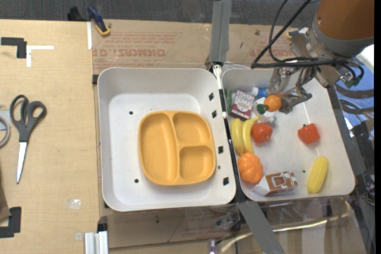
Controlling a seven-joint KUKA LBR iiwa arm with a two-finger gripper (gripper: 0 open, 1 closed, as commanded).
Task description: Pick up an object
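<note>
My gripper hangs over the back middle of the right bin, under the orange-banded wrist. A small orange ball-shaped toy sits right at the gripper's left side, touching or nearly touching it; I cannot tell if it is held. Below it lie a red tomato, yellow bananas and an orange pumpkin. A red pepper, a yellow corn cob, a brown carton and a red packet share the bin.
The left bin holds a yellow divided plate. Scissors lie on the wooden bench at far left. Black cables loop from the arm above the right bin's back edge.
</note>
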